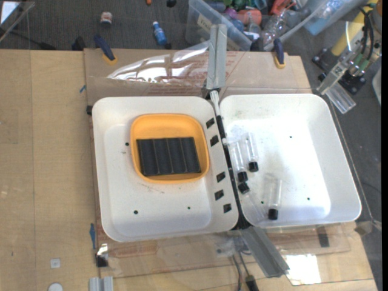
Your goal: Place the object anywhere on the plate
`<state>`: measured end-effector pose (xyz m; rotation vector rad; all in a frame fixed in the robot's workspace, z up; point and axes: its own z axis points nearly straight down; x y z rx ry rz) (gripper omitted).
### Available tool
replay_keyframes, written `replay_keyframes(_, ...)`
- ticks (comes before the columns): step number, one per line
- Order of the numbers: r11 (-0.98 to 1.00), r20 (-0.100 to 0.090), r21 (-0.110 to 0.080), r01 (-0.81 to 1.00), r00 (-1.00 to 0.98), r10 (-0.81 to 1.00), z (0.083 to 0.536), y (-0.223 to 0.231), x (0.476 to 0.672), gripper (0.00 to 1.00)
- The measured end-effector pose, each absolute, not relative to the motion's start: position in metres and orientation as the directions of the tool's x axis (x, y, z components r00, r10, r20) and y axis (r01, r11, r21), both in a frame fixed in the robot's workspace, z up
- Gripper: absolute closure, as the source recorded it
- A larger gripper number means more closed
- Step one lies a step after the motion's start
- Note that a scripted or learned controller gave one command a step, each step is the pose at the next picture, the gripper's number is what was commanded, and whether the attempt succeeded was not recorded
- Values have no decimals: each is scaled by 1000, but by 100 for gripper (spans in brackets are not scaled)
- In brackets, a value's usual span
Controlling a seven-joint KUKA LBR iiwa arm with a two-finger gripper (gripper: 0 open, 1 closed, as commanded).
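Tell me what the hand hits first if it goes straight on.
The hand, at upper right, seems aimed down-left. It would likely first meet the near corner rim of the right bin, though depth is unclear.

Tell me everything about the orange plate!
The orange plate is a rounded square with a raised rim, and it looks like plastic. It lies flat in the left bin, towards the back. A dark ribbed slab lies on it, covering most of its middle and front. Its rim shows clearly along the back and sides.

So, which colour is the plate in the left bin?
Orange plate, seen in the camera view.
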<state>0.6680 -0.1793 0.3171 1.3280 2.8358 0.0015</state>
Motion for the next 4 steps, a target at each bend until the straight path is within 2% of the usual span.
replay_keyframes(1, 800, -12, 4, 600, -800, 600, 422, -225, 659, 100)
replay_keyframes(3, 978, -8, 0, 209, -978, 209, 438, -220, 657, 100)
replay_keyframes(4, 986, -9, -2, -164, -986, -164, 438, -221, 657, 100)
